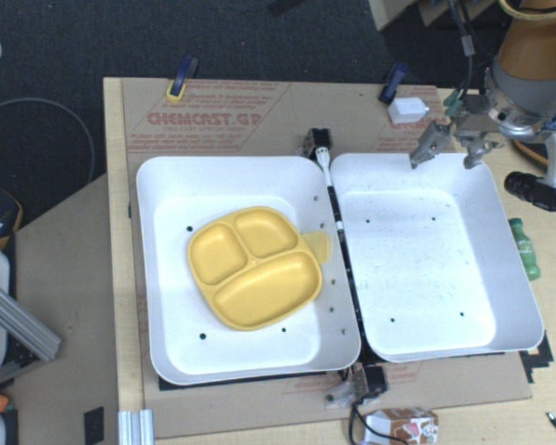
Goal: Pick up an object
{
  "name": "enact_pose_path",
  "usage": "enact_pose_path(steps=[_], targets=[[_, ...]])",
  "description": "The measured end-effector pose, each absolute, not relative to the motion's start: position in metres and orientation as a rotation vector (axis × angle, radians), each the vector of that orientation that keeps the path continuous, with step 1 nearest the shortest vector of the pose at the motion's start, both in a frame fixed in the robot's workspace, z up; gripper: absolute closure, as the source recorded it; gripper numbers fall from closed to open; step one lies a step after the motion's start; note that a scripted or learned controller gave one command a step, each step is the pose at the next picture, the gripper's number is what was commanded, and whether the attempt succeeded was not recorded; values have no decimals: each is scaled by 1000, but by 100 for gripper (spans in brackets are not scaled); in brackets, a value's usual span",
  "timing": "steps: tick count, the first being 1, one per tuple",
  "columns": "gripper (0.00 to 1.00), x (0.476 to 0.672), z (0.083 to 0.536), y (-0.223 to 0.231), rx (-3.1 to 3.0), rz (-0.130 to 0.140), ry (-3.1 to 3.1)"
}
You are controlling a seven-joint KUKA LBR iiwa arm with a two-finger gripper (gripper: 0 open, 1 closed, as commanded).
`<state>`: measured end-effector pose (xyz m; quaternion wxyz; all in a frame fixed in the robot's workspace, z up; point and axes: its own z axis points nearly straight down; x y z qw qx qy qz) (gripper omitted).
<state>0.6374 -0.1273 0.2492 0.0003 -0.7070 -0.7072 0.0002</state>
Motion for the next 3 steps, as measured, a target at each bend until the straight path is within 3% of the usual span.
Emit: enact_pose_path(steps=[2, 3], targets=[[0, 542, 512, -23, -2220, -22, -2240], [0, 493, 538, 9, -2219, -9, -2229]])
